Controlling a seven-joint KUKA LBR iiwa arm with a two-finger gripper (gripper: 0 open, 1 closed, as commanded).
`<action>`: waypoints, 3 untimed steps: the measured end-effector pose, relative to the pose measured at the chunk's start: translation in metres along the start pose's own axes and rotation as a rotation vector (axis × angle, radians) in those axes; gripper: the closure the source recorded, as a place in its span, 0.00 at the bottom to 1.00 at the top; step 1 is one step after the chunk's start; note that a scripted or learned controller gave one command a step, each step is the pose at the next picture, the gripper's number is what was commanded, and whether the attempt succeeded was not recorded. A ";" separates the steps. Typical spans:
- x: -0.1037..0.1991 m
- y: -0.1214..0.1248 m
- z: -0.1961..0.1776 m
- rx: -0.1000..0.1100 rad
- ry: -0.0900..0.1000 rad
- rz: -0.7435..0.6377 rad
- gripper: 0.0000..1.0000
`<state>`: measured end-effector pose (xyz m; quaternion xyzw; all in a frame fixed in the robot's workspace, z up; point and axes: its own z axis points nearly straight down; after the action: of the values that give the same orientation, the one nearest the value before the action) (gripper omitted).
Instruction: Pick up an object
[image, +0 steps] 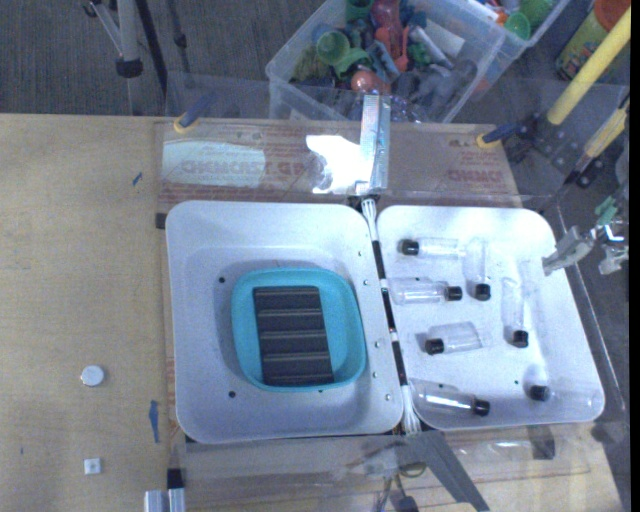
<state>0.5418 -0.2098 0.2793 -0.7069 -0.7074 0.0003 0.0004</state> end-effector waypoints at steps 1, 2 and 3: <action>-0.014 0.020 0.105 -0.001 0.000 -0.068 0.00; -0.005 0.059 0.183 -0.007 0.007 -0.124 0.00; 0.030 0.048 0.192 -0.005 -0.001 -0.140 0.00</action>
<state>0.5898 -0.1794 0.0874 -0.6556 -0.7551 -0.0014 -0.0017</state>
